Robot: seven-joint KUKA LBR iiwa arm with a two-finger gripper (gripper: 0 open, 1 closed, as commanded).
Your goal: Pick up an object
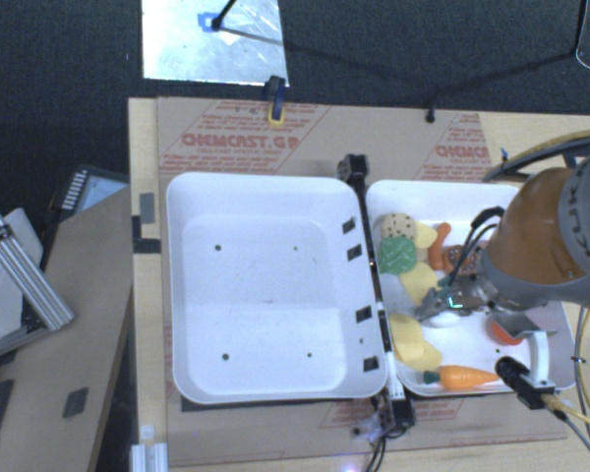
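A table (pixel 305 131) covered with printed board is seen from above, bearing two white bins side by side; the left bin (pixel 265 293) has a bare floor, the right bin (pixel 472 193) holds a cluster of toy foods. The pincer (pixel 441 306) is lowered among them, just beside a yellow piece (pixel 420 285); whether it is apart or together cannot be told. A green piece (pixel 397 255), a cookie (pixel 397 227) and a carrot (pixel 464 377) lie near. The pieces are judged light, stiff and smooth, so likely to slip; the carrot is best taken across its middle. Room is tight at the divider between the bins; more open floor is offered toward the bin's right.
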